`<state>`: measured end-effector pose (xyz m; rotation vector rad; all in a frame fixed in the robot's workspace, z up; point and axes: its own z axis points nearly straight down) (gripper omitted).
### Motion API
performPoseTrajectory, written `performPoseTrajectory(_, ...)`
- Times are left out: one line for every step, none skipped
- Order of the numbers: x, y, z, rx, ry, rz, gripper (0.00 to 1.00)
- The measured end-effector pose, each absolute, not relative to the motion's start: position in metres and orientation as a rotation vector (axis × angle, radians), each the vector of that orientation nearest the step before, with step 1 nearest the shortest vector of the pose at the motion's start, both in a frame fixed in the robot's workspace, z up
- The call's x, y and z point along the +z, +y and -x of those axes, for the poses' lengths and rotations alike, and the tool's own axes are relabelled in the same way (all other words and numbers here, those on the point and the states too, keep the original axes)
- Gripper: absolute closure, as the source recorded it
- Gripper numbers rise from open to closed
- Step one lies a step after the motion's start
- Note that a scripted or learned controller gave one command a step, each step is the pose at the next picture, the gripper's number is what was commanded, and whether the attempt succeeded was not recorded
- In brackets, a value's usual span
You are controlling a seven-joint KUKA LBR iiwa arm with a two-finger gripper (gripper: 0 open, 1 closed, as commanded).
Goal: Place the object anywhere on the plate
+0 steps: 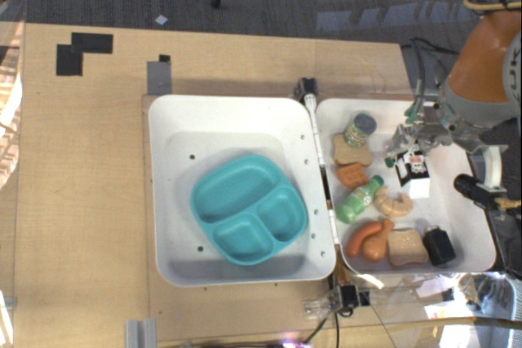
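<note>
Teal plate (248, 209) sits in the left bin (163, 175), well apart from the toy food piled in the right bin (488, 257). Our end effector (414, 163) hangs over that right bin, beside the bottle (359, 200) and doughnut (397, 204); we cannot tell how its grip stands. We judge a pick is due: come down squarely on one item, clear of its neighbours, close firmly before lifting.

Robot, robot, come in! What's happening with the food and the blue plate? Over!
Pincer low over right bin, above toy food. Teal divided plate in left bin, nothing on it. Green bottle and bread lie between pincer and plate.
</note>
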<state>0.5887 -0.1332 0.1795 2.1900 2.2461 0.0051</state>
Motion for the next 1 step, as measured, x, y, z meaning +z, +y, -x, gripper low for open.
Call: performPoseTrajectory(0.2454, -0.1298, -0.5864, 0.008, 1.959, -2.447, 1.0)
